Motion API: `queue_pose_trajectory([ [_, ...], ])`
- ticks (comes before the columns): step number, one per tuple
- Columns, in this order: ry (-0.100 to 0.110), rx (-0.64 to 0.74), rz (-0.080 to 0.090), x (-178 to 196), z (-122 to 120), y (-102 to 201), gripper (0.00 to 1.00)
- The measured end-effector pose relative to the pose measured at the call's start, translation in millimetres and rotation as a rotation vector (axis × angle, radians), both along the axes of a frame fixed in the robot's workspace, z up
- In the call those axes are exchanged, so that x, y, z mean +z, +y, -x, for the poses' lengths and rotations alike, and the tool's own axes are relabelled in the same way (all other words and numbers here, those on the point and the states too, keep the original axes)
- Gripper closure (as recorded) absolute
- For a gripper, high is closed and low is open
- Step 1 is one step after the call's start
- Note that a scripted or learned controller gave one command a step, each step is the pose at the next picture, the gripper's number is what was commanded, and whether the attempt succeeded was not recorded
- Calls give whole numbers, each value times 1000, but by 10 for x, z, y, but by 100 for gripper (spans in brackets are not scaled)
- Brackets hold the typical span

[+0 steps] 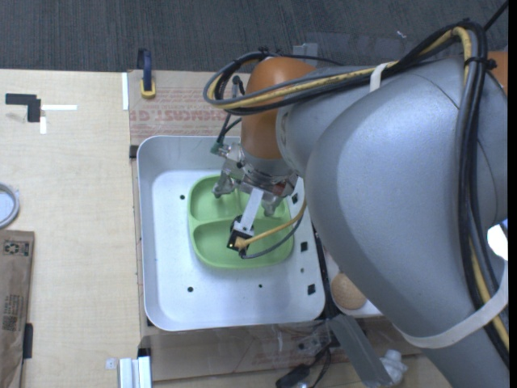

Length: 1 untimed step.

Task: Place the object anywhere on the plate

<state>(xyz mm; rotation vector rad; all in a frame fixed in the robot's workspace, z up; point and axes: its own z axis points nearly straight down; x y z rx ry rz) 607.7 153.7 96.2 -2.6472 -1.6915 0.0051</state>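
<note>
Closest to the lens, the big grey arm sweeps in from the right and blocks a good part of the bench. Just under its lower edge, a tan round thing peeks out. It sits past the right wall of the white bin, and I'd judge it to be the object for the plate. If so, it's not on the plate yet.

Moving in, there's the green plate, divided into compartments and lying flat on the bin floor towards the middle. That keeps it an easy target from above.

The gripper hangs over the plate's far half, pointing down, and that's a sensible pose for a drop. Whether it's wide, narrow or carrying anything, I cannot tell, because the wrist hides it from this angle. Above it, the orange band shows the wrist standing nearly upright.

Further back, a strip of cardboard lies along the bin's far side. A blue and yellow clamp pins it to the wooden bench, probably so nothing shifts.
</note>
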Motion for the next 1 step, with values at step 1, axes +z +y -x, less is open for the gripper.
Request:
queue_pose_trajectory([
  [1,-2,3,-10,95,-4,53,100],
])
